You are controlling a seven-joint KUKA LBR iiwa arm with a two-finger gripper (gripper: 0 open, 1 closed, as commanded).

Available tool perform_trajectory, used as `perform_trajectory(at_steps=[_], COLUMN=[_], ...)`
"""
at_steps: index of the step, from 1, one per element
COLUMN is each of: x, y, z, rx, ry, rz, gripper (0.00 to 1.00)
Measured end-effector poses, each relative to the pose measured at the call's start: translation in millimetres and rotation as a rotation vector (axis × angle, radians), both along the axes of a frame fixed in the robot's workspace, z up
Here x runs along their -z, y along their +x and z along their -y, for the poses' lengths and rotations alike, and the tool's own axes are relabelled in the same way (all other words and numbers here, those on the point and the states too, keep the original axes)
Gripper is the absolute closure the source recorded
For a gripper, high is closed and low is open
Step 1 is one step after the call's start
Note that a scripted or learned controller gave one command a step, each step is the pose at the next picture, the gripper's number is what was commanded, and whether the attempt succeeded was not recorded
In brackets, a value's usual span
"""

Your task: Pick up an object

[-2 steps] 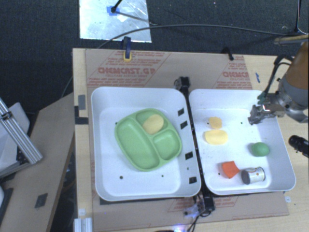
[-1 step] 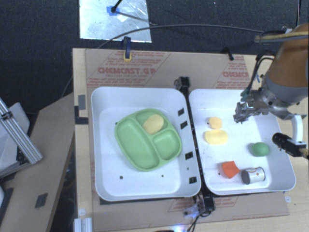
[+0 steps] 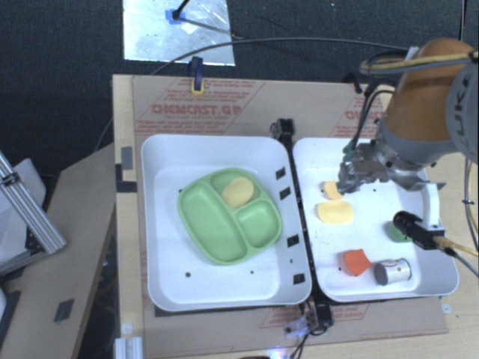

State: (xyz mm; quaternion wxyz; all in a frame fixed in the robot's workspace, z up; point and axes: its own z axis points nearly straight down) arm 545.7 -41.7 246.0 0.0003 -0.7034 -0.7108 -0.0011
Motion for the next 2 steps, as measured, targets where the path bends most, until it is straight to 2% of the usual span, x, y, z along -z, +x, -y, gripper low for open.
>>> perform_trajectory(at_steps=[2], x=[16], y=[-5], z=[-118], rx=[0.000], ry=[0.000], rz=[0.000], gripper=[1.00])
